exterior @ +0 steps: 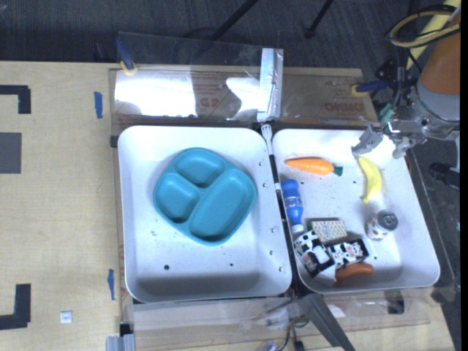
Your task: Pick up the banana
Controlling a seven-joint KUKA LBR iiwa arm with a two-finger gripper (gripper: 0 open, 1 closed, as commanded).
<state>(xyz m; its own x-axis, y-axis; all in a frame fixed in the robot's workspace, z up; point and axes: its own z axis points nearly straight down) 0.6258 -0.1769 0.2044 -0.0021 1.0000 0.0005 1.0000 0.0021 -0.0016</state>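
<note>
arm (442, 86) cut off at right edge — small objects (333, 251) jumbled, indistinct

Banana (371, 180) in right bin (424, 225), gripper (382, 143) above

- Bench top (55, 218): pale wood-grain board, taken as the landmark; runs across the left and middle of the view.
- Black angle marks (19, 97): on the bench top's left part, one near its upper edge, another (19, 307) near its lower edge.
- Grey square patch (9, 153): at the bench top's left edge, between the two black marks.
- Blue tape strips (98, 104): short pieces on the bench top.
- Floor (168, 9): dark carpet, beyond the bench top's far edge.
- Stand legs (252, 6): thin black struts on the floor, beyond the bench top.
- Clear plastic sheet (194, 86): at the bench top's far edge, bright with reflected glare.
</note>
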